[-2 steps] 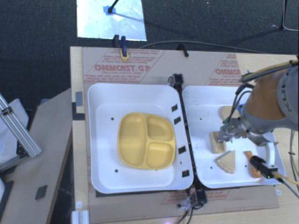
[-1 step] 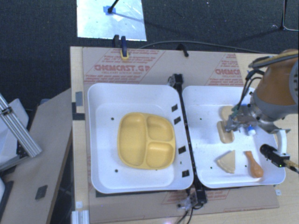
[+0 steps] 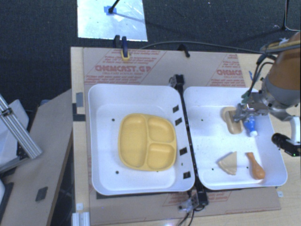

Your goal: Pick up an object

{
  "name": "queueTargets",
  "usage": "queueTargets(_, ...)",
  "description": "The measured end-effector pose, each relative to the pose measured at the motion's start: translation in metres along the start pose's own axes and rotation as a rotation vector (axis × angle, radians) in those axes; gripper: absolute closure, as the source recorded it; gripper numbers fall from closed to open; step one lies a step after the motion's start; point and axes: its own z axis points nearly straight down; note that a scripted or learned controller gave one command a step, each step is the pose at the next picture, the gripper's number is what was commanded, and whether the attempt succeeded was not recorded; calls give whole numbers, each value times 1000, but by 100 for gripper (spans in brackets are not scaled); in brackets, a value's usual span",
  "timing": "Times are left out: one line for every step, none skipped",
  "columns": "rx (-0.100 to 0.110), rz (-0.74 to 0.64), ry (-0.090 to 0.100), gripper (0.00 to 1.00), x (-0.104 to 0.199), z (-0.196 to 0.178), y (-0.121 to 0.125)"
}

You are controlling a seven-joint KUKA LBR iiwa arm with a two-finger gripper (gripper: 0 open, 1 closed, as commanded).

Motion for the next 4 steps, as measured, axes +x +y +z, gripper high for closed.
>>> queueTargets(3, 1, 1, 100, 0, -36, 2)
queueTargets(5, -4, 3, 100, 49, -40, 7)
queueTargets(8, -4, 3, 100, 96, -24, 11)
queueTargets(7, -6, 5, 100, 158, -27, 17)
